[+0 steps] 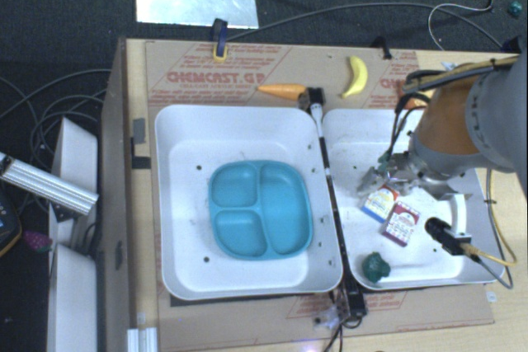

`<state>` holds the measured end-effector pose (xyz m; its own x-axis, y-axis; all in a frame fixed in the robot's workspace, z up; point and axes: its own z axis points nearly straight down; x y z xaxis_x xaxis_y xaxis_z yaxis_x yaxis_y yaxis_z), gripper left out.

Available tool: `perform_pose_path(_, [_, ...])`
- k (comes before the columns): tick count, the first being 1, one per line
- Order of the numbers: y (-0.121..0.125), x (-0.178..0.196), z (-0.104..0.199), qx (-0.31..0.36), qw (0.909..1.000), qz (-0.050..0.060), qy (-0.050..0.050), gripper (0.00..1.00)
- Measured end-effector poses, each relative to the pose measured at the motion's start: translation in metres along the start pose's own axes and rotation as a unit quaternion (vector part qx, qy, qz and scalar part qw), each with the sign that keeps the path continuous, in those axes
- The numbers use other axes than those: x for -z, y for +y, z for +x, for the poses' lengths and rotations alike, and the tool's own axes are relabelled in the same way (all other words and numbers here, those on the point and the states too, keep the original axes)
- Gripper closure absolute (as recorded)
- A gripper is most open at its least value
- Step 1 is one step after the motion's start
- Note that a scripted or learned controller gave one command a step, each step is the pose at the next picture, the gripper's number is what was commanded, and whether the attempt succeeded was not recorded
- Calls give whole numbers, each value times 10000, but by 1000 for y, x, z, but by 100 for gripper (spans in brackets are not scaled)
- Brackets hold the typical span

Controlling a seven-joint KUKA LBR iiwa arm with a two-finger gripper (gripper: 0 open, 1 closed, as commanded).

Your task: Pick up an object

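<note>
My gripper hangs in the right bin, near its left-centre. Just below it lies a small white and blue box, touching or very close to the gripper's tip. A maroon box lies right beside that one, to its lower right. A dark green lump rests at the bin's front edge. I see nothing lifted off the bin floor.
The left bin holds a blue divided plate. A banana and a carrot lie on the cardboard behind the bins. A black divider runs between the bins. The arm covers the right bin's right side.
</note>
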<state>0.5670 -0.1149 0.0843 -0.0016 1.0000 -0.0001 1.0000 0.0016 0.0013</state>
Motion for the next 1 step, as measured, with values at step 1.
perform_pose_path(1, [1,10,0,10,10000,-7,-1,100])
